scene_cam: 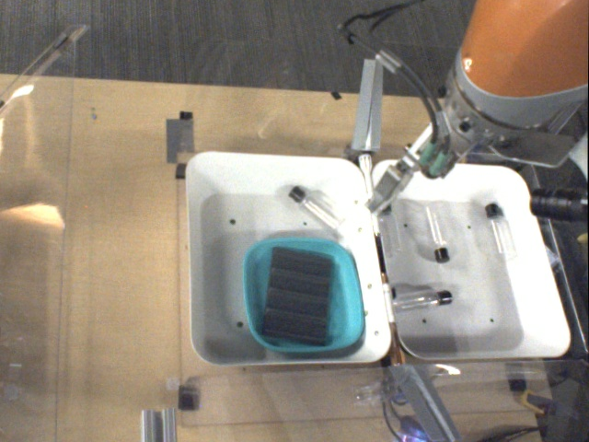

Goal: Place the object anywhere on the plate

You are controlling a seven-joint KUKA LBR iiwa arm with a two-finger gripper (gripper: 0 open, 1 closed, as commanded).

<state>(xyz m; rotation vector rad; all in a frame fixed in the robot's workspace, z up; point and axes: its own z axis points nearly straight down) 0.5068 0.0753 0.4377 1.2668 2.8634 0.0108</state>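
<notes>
Two white bins sit side by side on the bench. The left bin (212,247) has a teal plate (256,274) toward its front right corner, and a dark ribbed block (297,295) lies flat on that plate, well inside the rim and tilted a bit off square. So the object is on the plate as things stand. Up near the back of the same bin, a clear tube with a black cap (311,205) lies on the floor at an angle, just behind the plate and not touching it as far as I can see.

The right bin (543,339) holds three more capped tubes: one (436,236) near the middle, one (498,225) toward the back right, and one (422,297) lying crosswise by the left wall near the front.

The arm (525,35) comes in from the back right (big orange band, hard to miss). Its gripper (385,191) hangs over the wall between the two bins, near the back edge. Nothing is visibly between the fingers, and I honestly can't tell how far apart they are; they blur into one pale shape at this angle.
</notes>
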